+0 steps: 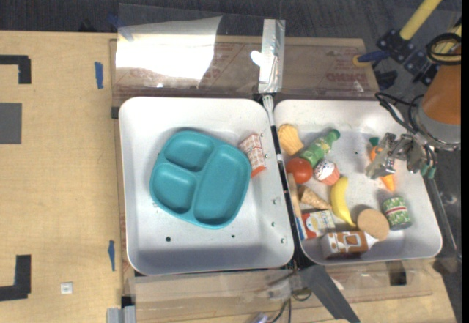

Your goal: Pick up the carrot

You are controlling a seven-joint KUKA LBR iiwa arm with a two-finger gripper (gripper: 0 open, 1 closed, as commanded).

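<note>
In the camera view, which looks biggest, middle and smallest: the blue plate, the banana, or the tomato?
Largest to smallest:
1. Teal divided plate, by far
2. Banana
3. Tomato
All sit at a similar distance from the camera, so the order is clear.

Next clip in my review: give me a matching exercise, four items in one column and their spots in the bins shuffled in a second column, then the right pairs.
Items:
1. teal plate
2. carrot
3. banana
4. green bottle

Places:
A. right bin, at the gripper
B. middle of the left bin
C. right bin, upper middle, lying tilted
D. right bin, centre, beside a round tan disc

Pairs: 1-B, 2-A, 3-D, 4-C
</note>
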